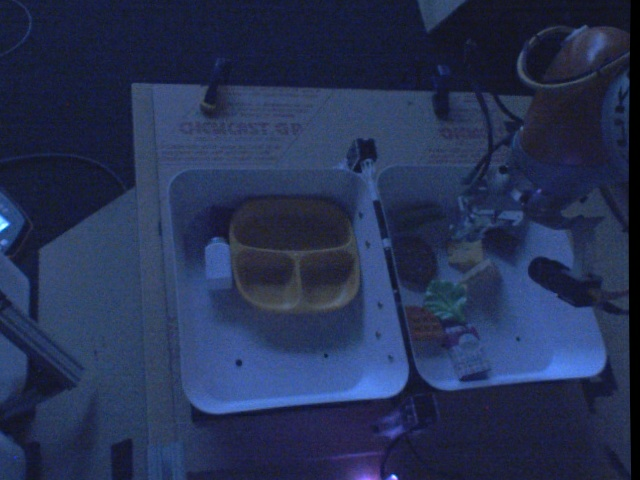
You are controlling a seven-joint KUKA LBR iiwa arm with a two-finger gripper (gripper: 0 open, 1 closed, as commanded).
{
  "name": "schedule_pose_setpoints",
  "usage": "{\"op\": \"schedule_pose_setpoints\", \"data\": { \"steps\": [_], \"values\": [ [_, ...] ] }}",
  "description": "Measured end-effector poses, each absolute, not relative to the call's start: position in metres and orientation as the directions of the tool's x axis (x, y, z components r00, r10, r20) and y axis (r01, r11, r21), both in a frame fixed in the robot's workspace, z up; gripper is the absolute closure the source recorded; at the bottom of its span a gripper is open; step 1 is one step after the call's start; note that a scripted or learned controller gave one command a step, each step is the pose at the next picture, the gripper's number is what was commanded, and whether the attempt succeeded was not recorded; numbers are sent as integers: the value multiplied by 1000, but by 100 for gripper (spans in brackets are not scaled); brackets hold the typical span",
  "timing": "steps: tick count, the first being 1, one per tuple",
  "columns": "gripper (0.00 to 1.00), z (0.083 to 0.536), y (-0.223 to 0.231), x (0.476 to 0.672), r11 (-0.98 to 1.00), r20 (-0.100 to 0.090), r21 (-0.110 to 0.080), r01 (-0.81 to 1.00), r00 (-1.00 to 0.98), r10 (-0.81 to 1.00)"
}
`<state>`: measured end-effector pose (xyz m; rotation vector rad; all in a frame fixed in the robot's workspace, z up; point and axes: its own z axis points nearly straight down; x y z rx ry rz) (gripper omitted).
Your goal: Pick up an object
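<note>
Nearest the camera, a small pale packet with red marking (468, 356) lies at the near edge of the right bin (545, 333), tilted on the white floor. Just behind it, toward the bin's left wall, sits an orange-red item (424, 324), and a green leafy piece (446, 299) touches its far side. A dark round object (414, 261) lies further back along the same wall. Near the middle of the bin, a tan block (484, 277) lies just beside a small yellowish piece (464, 255).

The gripper (478, 216) hangs low over the far half of the right bin, directly above the yellowish piece. The light is too dim to tell whether it is spread or pressed together, and nothing can be seen held in it. The arm (570, 98) reaches in over the bin's far right corner.

In the left bin (280, 373), a yellow divided plate (295, 253) lies in the far half, with a small white bottle (217, 262) upright against the plate's left edge. Both bins rest on a pale printed board (250, 123).
</note>
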<state>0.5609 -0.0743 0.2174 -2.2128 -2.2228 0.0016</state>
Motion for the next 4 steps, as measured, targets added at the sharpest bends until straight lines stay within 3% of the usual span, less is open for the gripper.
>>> {"op": "schedule_pose_setpoints", "data": {
  "steps": [2, 4],
  "values": [
    [100, 216, -16, 490, 1, 3, -6, 1000, -1, 1000],
    [100, 230, -2, 495, 1, 0, 3, 1000, -1, 1000]
  ]
}}
